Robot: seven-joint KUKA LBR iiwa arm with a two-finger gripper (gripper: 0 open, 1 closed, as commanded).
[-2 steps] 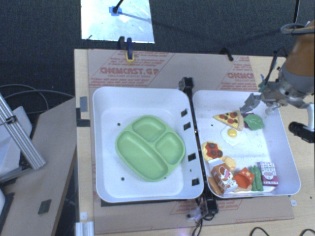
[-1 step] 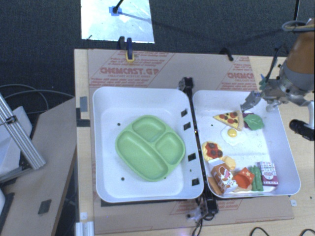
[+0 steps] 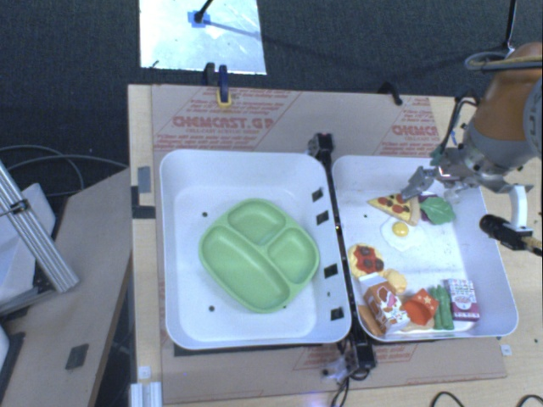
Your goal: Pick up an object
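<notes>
The surface point(image 3: 254, 121) is a light board printed with red lettering, set over pale wood, with dark carpet behind it. At the far left an aluminium rail point(image 3: 30, 227) leans in beside a loose grey cable point(image 3: 51, 164). On the carpet beyond the board lies one shiny square sheet point(image 3: 204, 24), and one blue-and-yellow clamp point(image 3: 222, 83) grips the board's far edge.

Two white bins sit side by side, touching along a black hinge strip. The left bin point(image 3: 182, 312) holds one thing: a green divided plate point(image 3: 259, 253) with three compartments, lying flat near the middle.

The right bin point(image 3: 501, 308) holds the toy food. At its far end, one pizza slice point(image 3: 392, 205) lies just beside one green leafy piece point(image 3: 438, 211). Below them is one fried egg point(image 3: 399, 231), then one small round pizza point(image 3: 366, 259) near the hinge side. Along the near wall a cluster crowds together: one yellow piece point(image 3: 394, 278), one red and white packet point(image 3: 383, 305), one orange-red piece point(image 3: 420, 306), one green vegetable point(image 3: 443, 305) and one small red and white carton point(image 3: 462, 299).

The arm comes in from the right, orange band uppermost, and the end effector point(image 3: 433, 181) hovers low over the far end of the right bin, just above the pizza slice and the green piece. Its two fingers stand apart, with nothing between them.
</notes>
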